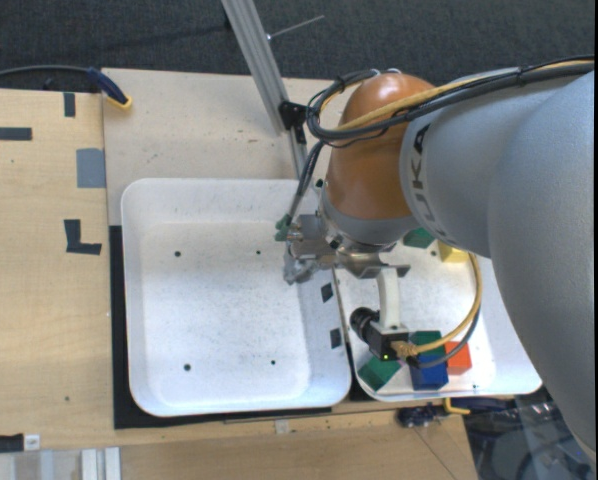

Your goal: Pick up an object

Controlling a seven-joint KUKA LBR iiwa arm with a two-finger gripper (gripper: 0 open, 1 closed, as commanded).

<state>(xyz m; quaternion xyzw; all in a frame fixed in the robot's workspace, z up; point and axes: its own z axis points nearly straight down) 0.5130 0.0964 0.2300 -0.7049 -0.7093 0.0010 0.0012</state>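
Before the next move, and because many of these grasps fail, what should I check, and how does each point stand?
1. Objects available in the right bin: ok. A green block, a blue block and an orange piece lie at its near end.
2. Gripper over an object: not ok. It is at the divide between the bins, apart from those blocks.
3. Object already held: cannot tell.
4. Full view of the right bin: not ok. The arm covers much of it.

White bin (219, 308); green block (381, 372), blue block (429, 375), perhaps orange piece (460, 360)
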